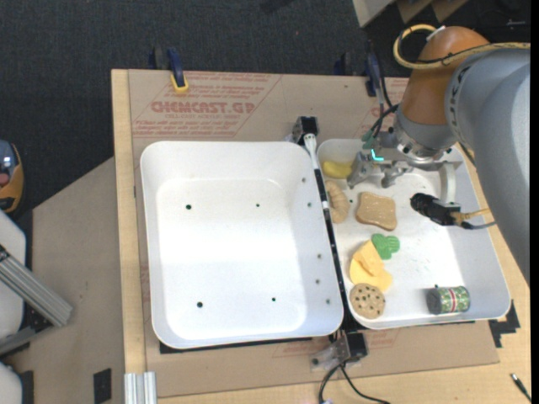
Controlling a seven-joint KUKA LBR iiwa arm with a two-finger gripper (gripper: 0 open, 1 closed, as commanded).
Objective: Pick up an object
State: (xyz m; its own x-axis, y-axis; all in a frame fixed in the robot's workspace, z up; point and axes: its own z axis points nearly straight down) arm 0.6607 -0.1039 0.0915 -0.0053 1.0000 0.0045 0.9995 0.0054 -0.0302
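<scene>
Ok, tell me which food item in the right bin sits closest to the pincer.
The yellow banana-like piece, at the bin's far left corner beside the pincer; the toast slice lies nearer the camera.

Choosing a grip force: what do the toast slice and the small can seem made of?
Toast slice: likely moulded plastic or foam toy food, matte tan with a darker crust edge. Small can: looks like rigid metal or plastic, with a green and red label and a slight sheen; which one is unclear.
</scene>
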